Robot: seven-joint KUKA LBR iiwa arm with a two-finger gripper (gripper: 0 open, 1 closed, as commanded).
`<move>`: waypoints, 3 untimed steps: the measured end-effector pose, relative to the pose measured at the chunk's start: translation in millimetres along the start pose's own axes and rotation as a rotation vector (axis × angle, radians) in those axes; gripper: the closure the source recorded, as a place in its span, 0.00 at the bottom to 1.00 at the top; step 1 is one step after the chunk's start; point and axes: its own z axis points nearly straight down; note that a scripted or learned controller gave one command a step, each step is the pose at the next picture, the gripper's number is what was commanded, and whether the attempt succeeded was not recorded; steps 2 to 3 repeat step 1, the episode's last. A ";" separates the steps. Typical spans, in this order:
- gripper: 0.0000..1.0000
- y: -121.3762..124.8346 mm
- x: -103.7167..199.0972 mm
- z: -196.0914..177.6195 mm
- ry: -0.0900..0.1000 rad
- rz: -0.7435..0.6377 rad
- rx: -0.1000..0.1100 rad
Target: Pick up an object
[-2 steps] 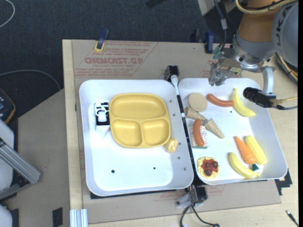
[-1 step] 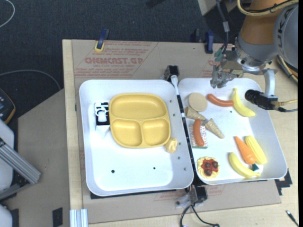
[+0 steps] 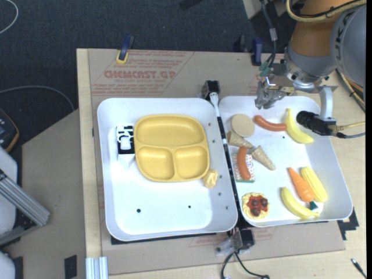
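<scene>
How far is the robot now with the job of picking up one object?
Nothing looks picked up yet. The tool hangs over the far edge of the right bin, with nothing seen in it. The nearest toys, a sausage and a banana, lie in that bin. Left: descend, grasp one and lift.

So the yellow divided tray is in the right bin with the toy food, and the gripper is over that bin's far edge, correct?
Not quite. The camera view shows the yellow tray in the left bin, apart from the toy food. The toy food, such as the carrot and the bananas, lies in the right bin, and the gripper is over that bin's far edge.
</scene>
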 end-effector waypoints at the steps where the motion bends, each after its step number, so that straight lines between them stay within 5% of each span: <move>1: 1.00 6.4 -1.8 0.8 -0.001 0.000 -0.005; 3: 1.00 6.4 -1.8 0.8 -0.001 0.000 -0.005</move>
